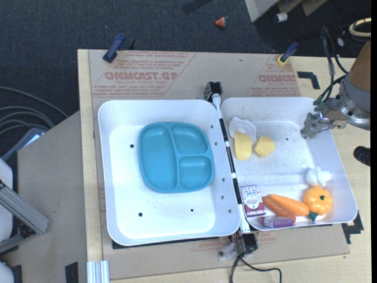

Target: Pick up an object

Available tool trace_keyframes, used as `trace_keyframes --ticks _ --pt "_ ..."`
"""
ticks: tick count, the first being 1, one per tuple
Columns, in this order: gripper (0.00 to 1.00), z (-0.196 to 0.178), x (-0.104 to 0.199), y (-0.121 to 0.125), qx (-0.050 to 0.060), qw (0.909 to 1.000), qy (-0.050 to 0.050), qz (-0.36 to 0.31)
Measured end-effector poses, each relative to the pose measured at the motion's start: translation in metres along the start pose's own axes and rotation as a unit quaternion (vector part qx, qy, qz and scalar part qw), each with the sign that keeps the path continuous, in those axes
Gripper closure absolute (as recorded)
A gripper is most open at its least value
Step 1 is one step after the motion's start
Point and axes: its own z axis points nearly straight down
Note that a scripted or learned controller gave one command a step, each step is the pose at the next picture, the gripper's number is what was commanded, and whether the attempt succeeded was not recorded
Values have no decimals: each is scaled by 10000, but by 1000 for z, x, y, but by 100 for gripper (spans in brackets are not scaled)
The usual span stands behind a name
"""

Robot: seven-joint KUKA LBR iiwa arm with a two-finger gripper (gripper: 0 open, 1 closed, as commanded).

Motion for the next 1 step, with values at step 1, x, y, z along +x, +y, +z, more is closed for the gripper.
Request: trace_keyframes --ticks 1 --pt "0 96 33 -58 0 10000 -1 3"
